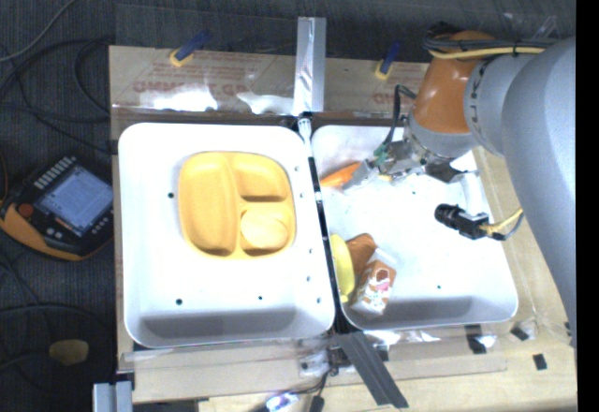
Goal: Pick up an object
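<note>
In the right bin [468, 293] an orange carrot-like piece [338, 175] lies at the upper left, against the divider. At the bin's lower left lie a yellow curved object [341, 266], a brown lump [361, 245] and a small printed carton [378, 286], bunched together. My gripper [384, 159] is low over the bin's upper part, just right of the orange piece and close to its end. I cannot tell whether it touches that piece. The grey arm with its orange band [445, 96] comes in from the right.
The left bin [150, 307] holds a yellow divided tray [234, 202]. A black fitting with a cable [460, 217] hangs off the arm over the right bin's right side. A metal strip [310, 64] stands behind the bins. A handheld pendant [61, 204] lies at the far left.
</note>
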